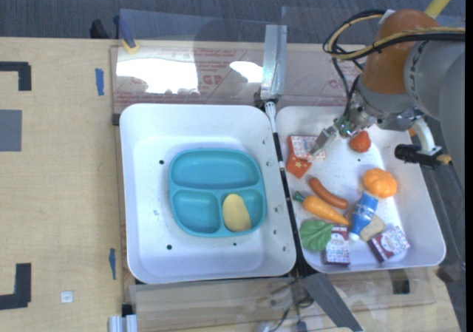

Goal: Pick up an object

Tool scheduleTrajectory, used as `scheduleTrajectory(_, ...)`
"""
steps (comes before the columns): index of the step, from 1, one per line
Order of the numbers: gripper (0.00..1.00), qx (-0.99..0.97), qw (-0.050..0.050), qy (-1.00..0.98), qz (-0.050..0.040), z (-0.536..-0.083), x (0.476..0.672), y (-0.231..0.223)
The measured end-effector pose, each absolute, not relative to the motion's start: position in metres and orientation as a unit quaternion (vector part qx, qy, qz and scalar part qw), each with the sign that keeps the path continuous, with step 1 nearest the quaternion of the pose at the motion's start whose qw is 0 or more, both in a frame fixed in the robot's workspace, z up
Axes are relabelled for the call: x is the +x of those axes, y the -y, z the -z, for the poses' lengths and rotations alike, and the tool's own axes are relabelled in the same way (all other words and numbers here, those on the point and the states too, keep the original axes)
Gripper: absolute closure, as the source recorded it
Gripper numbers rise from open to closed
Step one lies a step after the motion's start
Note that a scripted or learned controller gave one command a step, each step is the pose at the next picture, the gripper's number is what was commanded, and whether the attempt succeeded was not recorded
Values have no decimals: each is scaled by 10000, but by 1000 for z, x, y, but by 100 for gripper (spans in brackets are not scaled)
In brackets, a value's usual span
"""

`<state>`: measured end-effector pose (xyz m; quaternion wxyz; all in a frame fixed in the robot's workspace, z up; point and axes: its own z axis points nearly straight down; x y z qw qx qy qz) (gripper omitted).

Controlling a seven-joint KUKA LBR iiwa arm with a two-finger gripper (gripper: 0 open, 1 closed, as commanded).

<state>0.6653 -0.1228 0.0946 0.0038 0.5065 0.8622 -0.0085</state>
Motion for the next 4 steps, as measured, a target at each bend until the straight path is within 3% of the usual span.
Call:
scheduleTrajectory(1, 0, 5138, 42, -8579, -12, -116, 668, 104)
scheduleTrajectory(2, 0, 5036, -49, -8639, -14, -97, 668, 115)
scheduleTrajectory(3, 0, 5547, 99, -8320, -47, -294, 651, 107)
scheduleTrajectory(4, 0, 5144, -58, -8575, 26, -141, 621, 123)
